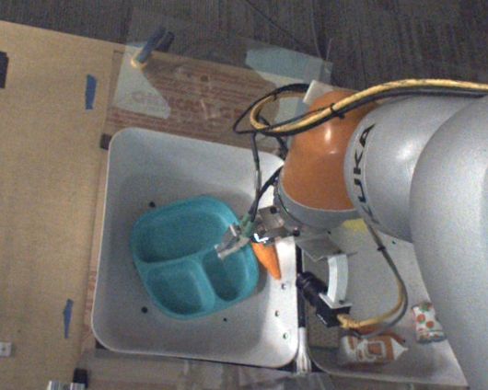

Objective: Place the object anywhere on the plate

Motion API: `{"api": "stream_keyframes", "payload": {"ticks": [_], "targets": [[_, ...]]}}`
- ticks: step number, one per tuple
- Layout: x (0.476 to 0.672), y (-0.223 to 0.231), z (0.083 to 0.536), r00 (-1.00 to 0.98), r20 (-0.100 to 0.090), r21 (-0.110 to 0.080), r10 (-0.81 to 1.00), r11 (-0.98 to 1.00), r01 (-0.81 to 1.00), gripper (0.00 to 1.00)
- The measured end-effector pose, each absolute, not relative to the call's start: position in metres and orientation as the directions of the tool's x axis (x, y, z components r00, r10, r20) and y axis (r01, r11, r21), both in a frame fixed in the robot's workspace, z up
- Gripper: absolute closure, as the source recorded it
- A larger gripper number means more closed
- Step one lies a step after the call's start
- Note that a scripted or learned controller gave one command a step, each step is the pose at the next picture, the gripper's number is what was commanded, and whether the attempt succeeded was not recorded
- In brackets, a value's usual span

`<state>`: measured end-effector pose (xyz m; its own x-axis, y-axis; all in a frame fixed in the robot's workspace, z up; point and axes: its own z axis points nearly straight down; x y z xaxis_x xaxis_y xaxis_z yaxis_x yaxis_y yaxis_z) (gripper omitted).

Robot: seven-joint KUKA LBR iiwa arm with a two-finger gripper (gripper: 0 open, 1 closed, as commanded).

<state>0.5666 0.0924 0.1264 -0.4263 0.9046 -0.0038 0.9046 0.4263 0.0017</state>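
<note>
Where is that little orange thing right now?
In the camera view the orange object sits just below the gripper, at the right edge of the teal divided plate in the left white bin.

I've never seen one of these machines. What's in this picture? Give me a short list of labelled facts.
arm: grey with an orange band, reaching in from the right
gripper: over the right edge of the plate
plate: teal, with compartments, lying in the left bin
orange object: carrot-like, beside the gripper at the plate's right edge; whether it is gripped cannot be told
right bin: holds small toy items, white and orange
bench: tan, with blue tape marks
</note>
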Motion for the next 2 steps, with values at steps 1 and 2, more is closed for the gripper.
{"api": "stream_keyframes", "payload": {"ticks": [1, 2], "targets": [[0.569, 0.090, 0.135, -0.422, -0.007, 0.003, 0.907, 0.422, 0.907, 1.00], [0.513, 0.110, 0.094, -0.492, -0.013, 0.024, 0.871, 0.492, 0.870, 1.00]]}}
